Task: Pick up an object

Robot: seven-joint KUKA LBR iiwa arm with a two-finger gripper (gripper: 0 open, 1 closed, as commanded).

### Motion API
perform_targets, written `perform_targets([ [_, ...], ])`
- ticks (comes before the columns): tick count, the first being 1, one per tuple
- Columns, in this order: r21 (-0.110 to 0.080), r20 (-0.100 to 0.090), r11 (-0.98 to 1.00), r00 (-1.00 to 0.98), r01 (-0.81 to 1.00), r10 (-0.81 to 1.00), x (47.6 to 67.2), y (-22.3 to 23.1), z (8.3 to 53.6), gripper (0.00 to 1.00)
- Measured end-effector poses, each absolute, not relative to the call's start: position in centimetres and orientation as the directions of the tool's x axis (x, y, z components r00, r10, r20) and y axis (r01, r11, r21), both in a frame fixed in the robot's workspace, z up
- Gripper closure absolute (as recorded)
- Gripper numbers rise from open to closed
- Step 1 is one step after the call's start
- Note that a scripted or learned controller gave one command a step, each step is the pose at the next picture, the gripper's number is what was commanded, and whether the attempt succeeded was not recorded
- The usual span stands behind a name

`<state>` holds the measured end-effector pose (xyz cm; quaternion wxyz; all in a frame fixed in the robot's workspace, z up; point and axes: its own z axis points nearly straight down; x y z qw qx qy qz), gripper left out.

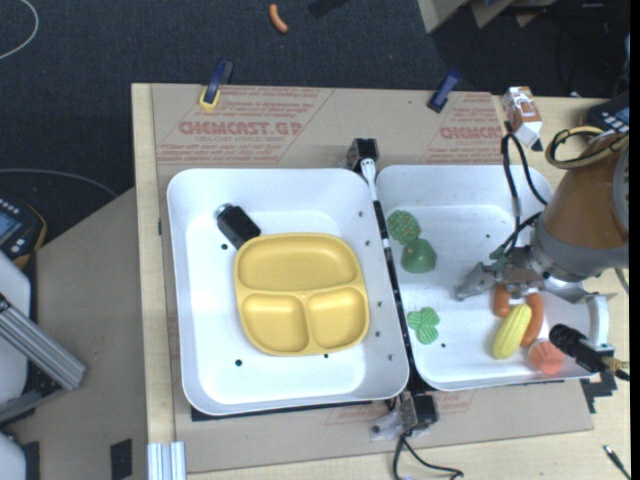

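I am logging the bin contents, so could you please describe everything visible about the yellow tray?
The yellow tray is a rounded, plastic-looking dish with three compartments: one wide one along its far side and two smaller ones side by side nearer the camera. All three look empty. It lies flat and upright, slightly turned, near the middle of the left bin. A small black object sits at its far left corner, seemingly touching the rim.

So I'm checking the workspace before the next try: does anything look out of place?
Yes: a small orange piece lies on the dark floor beyond the bench, outside both bins. A black cylinder in the left white bin touches the yellow divided plate.
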<state>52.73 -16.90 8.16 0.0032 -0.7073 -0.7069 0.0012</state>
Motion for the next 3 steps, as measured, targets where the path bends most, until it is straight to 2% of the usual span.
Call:
perform_targets([
  [1,0.001,0.0,-0.001,0.001,1.0,1.0,52.9,-17.0,9.5,1.0],
  [2,0.008,-0.003,0.001,-0.001,1.0,1.0,54.1,-17.2,15.1,1.0],
  [3,0.007,-0.003,0.001,-0.001,1.0,1.0,53.5,-16.6,20.0,1.0],
])
